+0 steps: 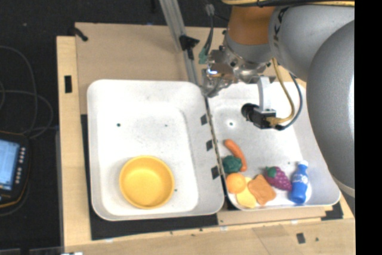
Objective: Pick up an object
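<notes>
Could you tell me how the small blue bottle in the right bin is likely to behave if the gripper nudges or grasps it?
The blue bottle looks rounded, so it may roll or slip. It seems small, probably light. The purple grapes sit close beside it, so a nudge might shift both.

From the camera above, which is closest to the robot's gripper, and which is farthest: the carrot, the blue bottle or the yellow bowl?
Measured from the gripper, at the top of the divide between the bins:
1. Carrot, in the right bin, just below the gripper.
2. Yellow bowl, in the lower part of the left bin.
3. Blue bottle, near the right bin's lower right corner.
The bowl and bottle are fairly close to call.
</notes>
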{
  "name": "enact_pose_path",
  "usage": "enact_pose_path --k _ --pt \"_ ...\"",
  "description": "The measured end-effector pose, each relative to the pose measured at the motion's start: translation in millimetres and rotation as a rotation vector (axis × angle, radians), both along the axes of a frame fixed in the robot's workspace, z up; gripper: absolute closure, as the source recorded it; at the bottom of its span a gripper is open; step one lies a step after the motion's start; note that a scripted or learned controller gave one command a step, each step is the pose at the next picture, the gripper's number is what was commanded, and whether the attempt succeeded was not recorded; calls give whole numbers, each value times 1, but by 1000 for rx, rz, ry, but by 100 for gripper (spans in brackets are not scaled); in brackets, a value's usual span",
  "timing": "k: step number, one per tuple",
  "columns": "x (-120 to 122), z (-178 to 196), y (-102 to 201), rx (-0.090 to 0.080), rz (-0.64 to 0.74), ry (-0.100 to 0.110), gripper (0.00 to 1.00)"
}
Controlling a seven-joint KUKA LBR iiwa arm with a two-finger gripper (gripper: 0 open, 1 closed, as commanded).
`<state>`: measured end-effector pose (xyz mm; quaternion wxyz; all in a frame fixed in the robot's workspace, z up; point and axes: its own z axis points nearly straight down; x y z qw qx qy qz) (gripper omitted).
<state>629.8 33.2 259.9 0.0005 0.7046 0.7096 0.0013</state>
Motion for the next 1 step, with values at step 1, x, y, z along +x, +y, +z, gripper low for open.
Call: enact_pose_path --k 1 --pt "21 3 48 -1 -1 0 100"
